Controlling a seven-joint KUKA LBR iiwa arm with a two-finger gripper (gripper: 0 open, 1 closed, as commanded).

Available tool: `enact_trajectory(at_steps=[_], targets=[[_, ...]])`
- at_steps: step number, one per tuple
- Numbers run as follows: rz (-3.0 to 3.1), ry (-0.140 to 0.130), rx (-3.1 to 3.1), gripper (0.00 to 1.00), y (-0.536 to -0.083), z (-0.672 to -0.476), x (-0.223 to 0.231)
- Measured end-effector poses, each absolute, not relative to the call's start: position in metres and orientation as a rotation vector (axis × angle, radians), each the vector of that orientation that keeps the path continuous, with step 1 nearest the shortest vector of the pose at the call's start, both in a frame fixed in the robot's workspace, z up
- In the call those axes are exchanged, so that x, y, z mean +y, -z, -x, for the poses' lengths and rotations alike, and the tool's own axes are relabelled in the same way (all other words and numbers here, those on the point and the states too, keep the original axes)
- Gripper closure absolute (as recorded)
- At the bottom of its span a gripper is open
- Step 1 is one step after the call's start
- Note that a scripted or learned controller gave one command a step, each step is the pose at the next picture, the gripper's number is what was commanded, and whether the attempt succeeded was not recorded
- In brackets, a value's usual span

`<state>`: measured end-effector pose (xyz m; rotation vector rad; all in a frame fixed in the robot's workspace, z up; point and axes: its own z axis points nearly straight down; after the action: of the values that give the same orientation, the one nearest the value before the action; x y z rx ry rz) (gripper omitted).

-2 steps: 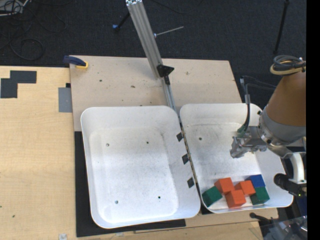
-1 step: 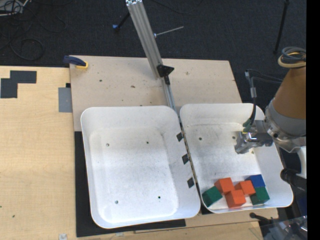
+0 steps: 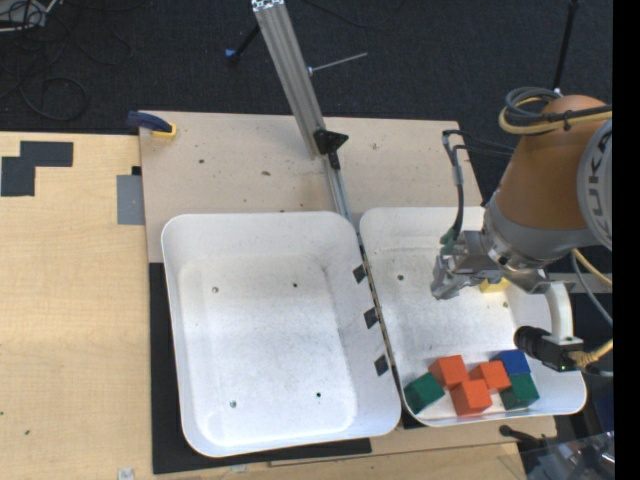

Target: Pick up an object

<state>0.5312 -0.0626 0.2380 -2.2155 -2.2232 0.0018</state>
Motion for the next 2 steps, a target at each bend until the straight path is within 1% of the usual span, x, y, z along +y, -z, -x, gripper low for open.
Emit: enact_trajectory(at_steps=[1,2], targets=[[2.215,0.000,-2.225,1.00,-0.246,-0.552,-0.016],[2.215,-0.002,-2.224,1.00,-0.232,-0.575,0.036]])
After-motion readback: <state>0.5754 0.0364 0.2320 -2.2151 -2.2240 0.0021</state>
